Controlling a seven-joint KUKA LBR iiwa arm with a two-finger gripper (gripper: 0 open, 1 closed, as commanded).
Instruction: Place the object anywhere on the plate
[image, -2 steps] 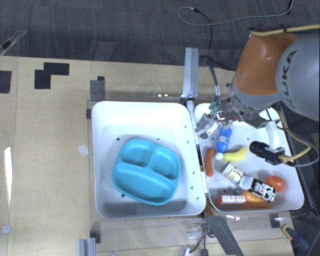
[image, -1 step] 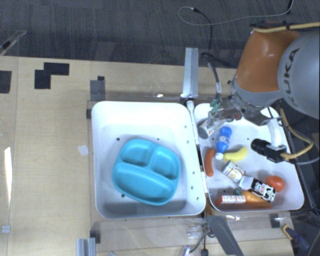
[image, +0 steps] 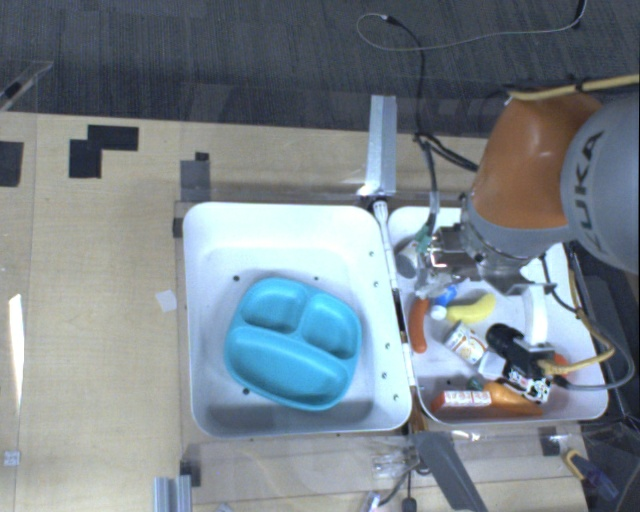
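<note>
Camera view: the claw (image: 432, 262) is seen low over the near-left corner of the right bin (image: 590, 405), hidden largely by the wrist, so whether it is released or clenched cannot be told, and nothing can be said to be grasped.

Several small items are crowded just below and beside the claw: a red sausage (image: 417, 328) along the bin wall, a yellow piece (image: 472, 308), a small jar (image: 465, 345), and, farther off, a carrot (image: 505, 398) beside a flat packet (image: 460, 399). Which of these is the object cannot be told. It is judged to lie among them, not yet on the plate (image: 293, 342).

The plate is set well apart from the claw, across the divider in the left bin (image: 200, 300), tilted slightly. The claw is judged to be lowered here because a pick must be made first.
</note>
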